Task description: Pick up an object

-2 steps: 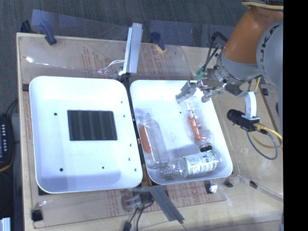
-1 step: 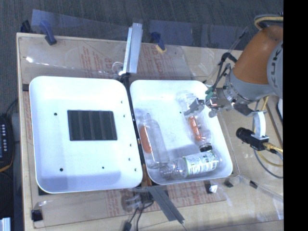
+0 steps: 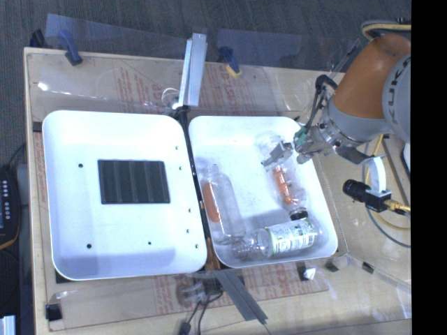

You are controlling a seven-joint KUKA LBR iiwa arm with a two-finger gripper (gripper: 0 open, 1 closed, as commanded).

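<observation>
Bottles crowd the right bin (image 3: 323, 208): nearest, a labelled bottle (image 3: 288, 238) lies along the front wall, a clear bottle with an orange label (image 3: 218, 204) sits to its left. Further back, an orange-filled bottle (image 3: 286, 184) lies just below the gripper (image 3: 288, 149). Whether the fingers are parted or closed, can't tell from here. Left bin (image 3: 70, 243) carries a dark panel (image 3: 133, 181).

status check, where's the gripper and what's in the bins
Gripper low over right bin, upper right, at a clear bottle; grasp unclear. Two more bottles lie there. Left bin has a dark panel.
</observation>
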